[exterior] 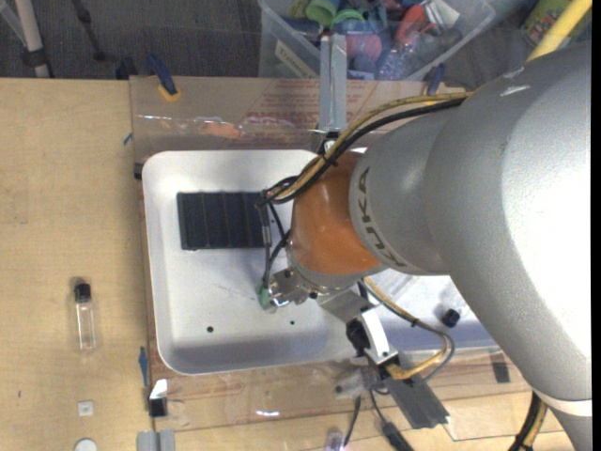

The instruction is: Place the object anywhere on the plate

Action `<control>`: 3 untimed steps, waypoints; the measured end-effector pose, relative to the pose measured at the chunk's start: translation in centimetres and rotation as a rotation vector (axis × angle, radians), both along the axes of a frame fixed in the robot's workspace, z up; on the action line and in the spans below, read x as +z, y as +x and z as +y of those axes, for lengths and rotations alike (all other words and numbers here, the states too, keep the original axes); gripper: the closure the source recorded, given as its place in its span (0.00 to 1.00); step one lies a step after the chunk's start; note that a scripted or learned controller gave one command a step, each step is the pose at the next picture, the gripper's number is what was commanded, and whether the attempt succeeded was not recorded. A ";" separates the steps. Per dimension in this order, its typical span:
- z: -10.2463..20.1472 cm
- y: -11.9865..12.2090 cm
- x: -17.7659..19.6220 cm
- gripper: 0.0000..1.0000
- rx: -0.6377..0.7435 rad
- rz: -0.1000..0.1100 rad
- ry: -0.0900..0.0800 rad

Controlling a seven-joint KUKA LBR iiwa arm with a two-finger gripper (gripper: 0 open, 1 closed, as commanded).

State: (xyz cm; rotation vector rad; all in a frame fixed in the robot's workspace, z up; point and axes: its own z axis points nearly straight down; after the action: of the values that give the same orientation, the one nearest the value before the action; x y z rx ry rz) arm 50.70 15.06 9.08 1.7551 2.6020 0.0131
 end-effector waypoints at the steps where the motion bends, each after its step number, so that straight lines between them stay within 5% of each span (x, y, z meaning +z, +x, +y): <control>1: -3.3 6.4 3.1 1.00 0.093 0.006 -0.005; 2: 1.1 8.7 8.3 1.00 -0.515 0.009 -0.004; 3: 6.3 2.0 9.4 1.00 -0.792 0.013 -0.004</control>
State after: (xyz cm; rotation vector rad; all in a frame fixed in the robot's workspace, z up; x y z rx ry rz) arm 52.72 21.33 18.47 2.6268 1.7267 -0.0061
